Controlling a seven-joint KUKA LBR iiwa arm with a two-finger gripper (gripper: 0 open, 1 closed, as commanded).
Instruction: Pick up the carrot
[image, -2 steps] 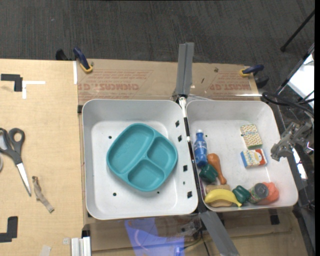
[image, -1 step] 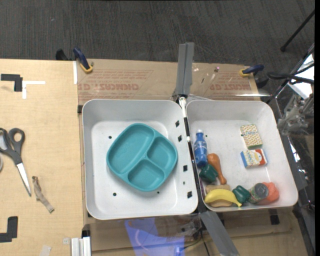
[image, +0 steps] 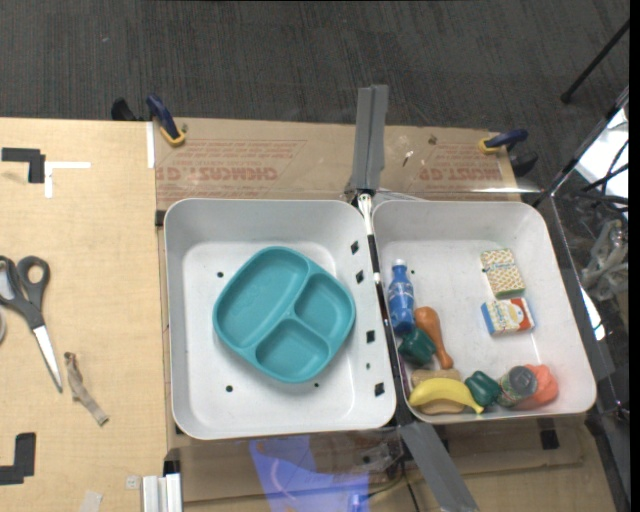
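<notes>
Carrot (image: 432, 336) lengthwise, leafy end nearest

- The two bins, left (image: 190, 400) and right (image: 560, 240), look like smooth white plastic with a soft sheen.
- The teal divided plate (image: 285, 315) is smooth plastic, slightly glossy.
- The carrot (image: 432, 335) looks like matt moulded plastic, as does the yellow banana (image: 445, 395).
- The blue bottle (image: 401, 295) appears glossy.
- The bench top (image: 80, 260) looks like pale matt wood.
- The sheet behind the bins (image: 250, 165) is brown matt cardboard.
- The scissors (image: 35, 320) have shiny metal blades and grey handles.
</notes>
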